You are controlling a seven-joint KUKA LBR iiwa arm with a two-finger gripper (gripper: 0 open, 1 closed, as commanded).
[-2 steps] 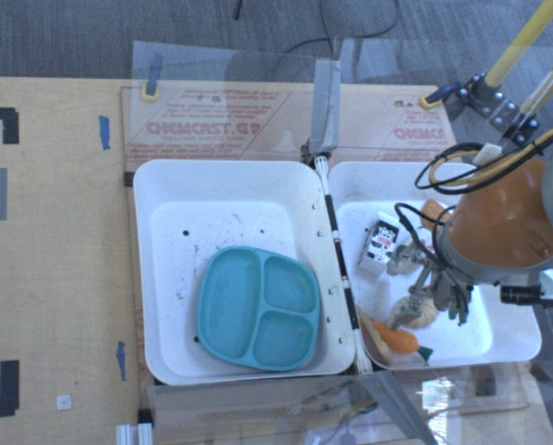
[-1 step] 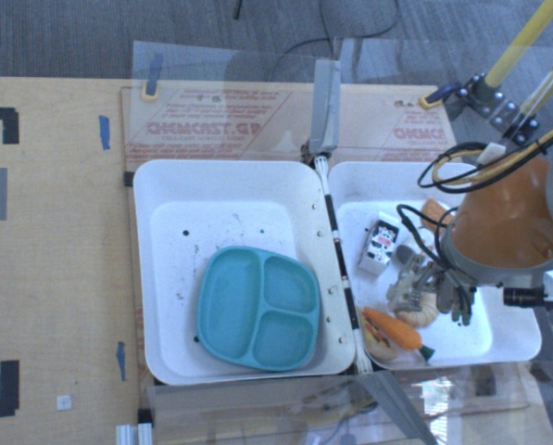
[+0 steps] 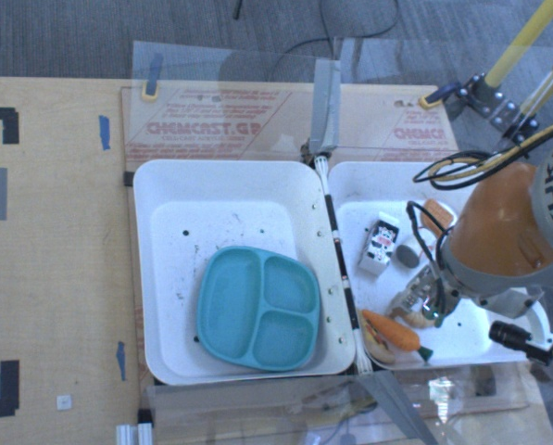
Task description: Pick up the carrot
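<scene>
place: robotics lab | evidence: taped plywood bench, twin white bins, loose cables

A teal plastic plate with three compartments lies in the left shallow white bin, toward its near right corner. In the right white bin, a small white carton with black print lies near a small grey round object. Both bins rest on the pale wooden surface.
</scene>
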